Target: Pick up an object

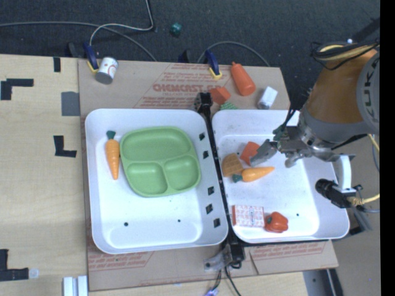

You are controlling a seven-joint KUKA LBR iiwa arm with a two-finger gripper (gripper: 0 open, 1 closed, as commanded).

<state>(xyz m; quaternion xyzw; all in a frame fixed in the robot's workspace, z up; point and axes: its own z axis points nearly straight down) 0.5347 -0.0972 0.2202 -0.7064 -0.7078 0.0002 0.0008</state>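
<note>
Arm over the right bin, pincer low among the toy food.

Camera view: the pincer (266, 153) hangs in the right bin (302, 193), its dark fingers (262, 154) slanting toward 8 o'clock; whether they are parted or closed cannot be told, and nothing shows between them. A red block (250, 150) lies just at 10 o'clock of the tips, a carrot (254, 174) just at 6 o'clock, a tan piece (231, 164) at 9 o'clock. A red pepper (276, 222) and a printed card (247, 215) lie near the bin's 6 o'clock rim. The left bin (148, 227) holds a green tray (160, 161) and another carrot (112, 156). On the worktop (37, 177) at 12 o'clock lies an orange piece (242, 79).
</note>
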